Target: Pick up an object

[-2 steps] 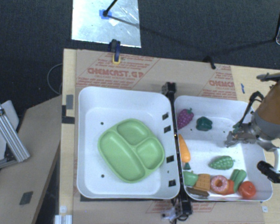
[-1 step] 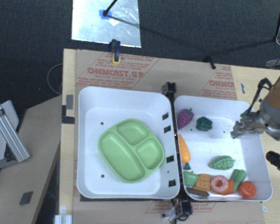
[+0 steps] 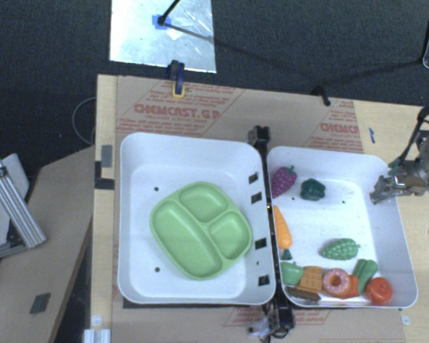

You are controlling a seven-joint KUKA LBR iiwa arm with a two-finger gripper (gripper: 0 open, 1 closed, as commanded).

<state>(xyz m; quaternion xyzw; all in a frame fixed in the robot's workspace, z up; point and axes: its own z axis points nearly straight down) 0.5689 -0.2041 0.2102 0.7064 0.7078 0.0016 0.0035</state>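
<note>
Dark carpet floor (image 3: 48,41); metal sheet (image 3: 164,26) behind wooden bench (image 3: 226,106).

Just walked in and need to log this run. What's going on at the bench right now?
The arm's gripper sits at the upper right rim of the right bin, with nothing visibly held. That bin holds toy food: purple grapes, a dark green pepper, a carrot, a green bumpy vegetable, a donut and a tomato. The left bin holds a green divided plate.

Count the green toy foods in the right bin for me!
4: a dark green one near the back, a bumpy one mid-bin, one beside the tomato, one front-left. Others may hide in the pile.
</note>
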